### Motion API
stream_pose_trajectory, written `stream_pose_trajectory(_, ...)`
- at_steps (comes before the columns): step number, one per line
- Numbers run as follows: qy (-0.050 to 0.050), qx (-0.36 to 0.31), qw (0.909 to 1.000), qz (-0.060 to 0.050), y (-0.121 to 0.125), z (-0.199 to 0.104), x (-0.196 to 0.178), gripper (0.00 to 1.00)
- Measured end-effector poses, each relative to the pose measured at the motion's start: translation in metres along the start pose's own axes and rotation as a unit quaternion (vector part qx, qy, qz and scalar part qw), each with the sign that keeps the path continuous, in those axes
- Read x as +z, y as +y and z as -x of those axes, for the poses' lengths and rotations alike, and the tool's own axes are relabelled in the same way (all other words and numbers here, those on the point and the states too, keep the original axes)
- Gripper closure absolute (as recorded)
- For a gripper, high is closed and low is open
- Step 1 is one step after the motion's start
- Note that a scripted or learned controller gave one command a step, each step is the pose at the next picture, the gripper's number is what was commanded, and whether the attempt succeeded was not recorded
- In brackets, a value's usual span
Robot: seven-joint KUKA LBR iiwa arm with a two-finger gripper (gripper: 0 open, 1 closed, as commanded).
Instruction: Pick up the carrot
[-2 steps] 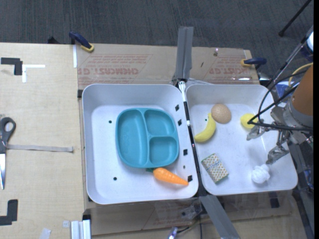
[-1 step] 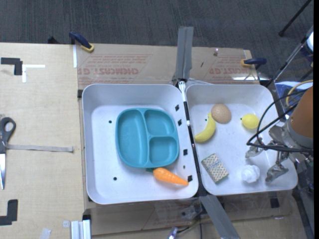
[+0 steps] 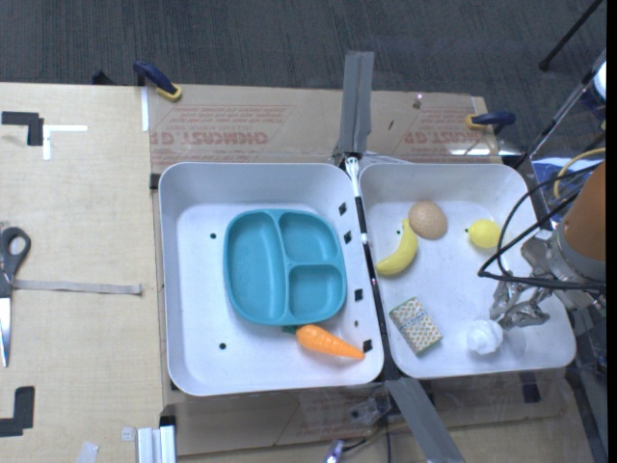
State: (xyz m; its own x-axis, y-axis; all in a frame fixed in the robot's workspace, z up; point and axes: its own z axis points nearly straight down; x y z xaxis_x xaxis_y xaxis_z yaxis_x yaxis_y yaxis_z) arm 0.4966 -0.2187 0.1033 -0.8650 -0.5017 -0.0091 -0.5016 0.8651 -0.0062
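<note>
Carrot (image 3: 330,342): lies in the left bin (image 3: 183,287), touching the teal divided plate (image 3: 285,265) at the plate's 5 o'clock edge. Gripper (image 3: 516,312): over the right bin (image 3: 453,196), at 3 o'clock from the carrot, well apart from it, just beside a white crumpled object (image 3: 484,337); grasp state cannot be told.

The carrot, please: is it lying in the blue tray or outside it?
Outside. The carrot lies flat on the left bin's floor, against the near edge of the blue tray.

The arm (image 3: 588,225) is cut off at the right edge; the white lump (image 3: 483,337) is perhaps crumpled, too small to tell.
</note>
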Motion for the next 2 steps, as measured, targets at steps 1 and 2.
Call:
stream_pose_trajectory(1,0.001,-0.198,0.9802,0.002,-0.011,0.014,-0.107,1.0)
stream_pose_trajectory(2,0.0,-0.363,0.9318,0.004,-0.022,0.033,-0.13,1.0)
